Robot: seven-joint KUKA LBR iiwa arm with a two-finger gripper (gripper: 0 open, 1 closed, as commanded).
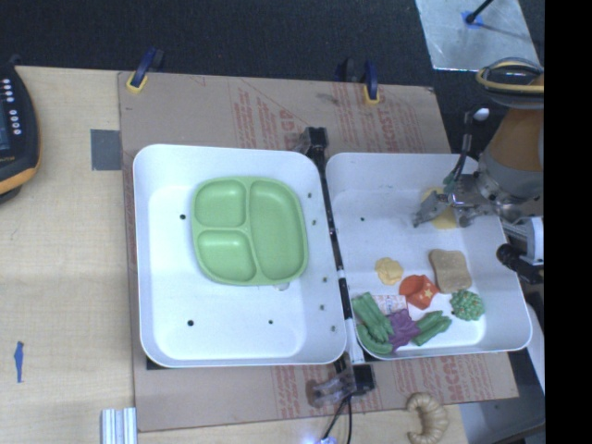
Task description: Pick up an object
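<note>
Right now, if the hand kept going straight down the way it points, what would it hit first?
Probably the yellow piece under the hand in the right bin, though depth is hard to judge from this slant; otherwise the bin floor.

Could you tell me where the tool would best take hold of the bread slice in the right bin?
Probably from straight above, across the two longer sides of the bread slice. It lies flat, apart from the tomato and broccoli.

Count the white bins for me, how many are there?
2. The left bin holds a green divided plate. The right bin sits beside it with toy food, and the gripper hovers over it.
</note>
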